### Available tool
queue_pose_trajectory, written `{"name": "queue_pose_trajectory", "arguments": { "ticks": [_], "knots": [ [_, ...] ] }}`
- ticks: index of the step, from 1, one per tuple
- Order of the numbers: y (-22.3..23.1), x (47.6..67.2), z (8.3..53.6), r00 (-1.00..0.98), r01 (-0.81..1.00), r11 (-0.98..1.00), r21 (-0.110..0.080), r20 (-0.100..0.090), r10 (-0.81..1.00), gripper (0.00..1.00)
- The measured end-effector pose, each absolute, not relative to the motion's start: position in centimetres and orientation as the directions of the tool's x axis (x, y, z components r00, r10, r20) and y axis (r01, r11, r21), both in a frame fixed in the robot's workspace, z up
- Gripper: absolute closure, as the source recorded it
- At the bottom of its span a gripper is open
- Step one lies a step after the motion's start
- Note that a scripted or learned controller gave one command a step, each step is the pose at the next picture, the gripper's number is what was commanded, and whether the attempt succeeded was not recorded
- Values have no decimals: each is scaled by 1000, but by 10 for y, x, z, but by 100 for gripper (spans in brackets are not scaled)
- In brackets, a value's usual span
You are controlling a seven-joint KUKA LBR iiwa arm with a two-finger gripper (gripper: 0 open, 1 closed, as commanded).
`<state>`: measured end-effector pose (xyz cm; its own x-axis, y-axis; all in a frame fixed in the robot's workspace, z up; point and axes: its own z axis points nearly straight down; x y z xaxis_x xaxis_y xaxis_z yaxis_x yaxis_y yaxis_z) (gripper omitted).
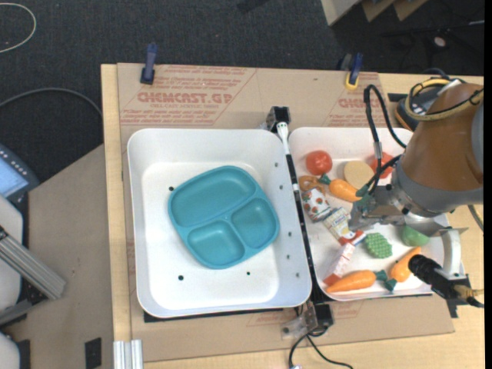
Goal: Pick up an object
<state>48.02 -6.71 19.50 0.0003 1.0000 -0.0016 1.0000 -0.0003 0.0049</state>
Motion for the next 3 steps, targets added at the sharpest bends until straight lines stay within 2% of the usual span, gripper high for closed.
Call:
{"name": "queue_pose_trajectory", "arguments": {
  "ticks": [1, 2, 3],
  "knots": [
    [-15, 480, 223, -6, 1000, 6, 4, 1, 1000, 100],
    [-98, 478, 147, 7, 1000, -7, -6, 0, 1000, 100],
    [-35, 481, 254, -8, 1000, 8, 11, 1, 1000, 100]
  ]
}}
